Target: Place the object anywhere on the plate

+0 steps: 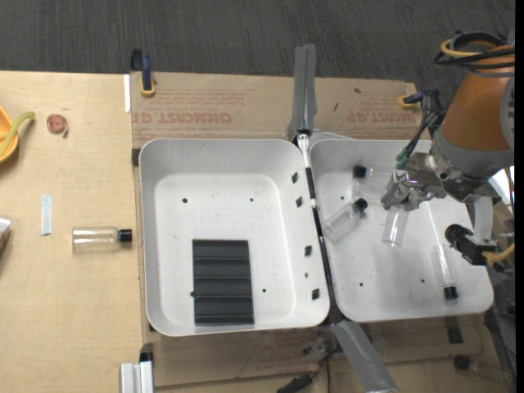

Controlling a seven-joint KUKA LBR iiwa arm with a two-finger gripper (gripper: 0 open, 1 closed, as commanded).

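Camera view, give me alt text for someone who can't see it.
A grey arm's gripper hovers over the right bin, just above one of several clear vials. The left bin holds a dark ridged plate; another vial lies on the bench.

Bench left of bins — clear bottle (100, 237) with black cap lying flat; small white strip (46, 215) beside it; reddish disc (56, 124) farther back.

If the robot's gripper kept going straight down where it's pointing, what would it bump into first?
Probably the clear bottle right under the gripper in the right bin, though height is hard to judge from above.
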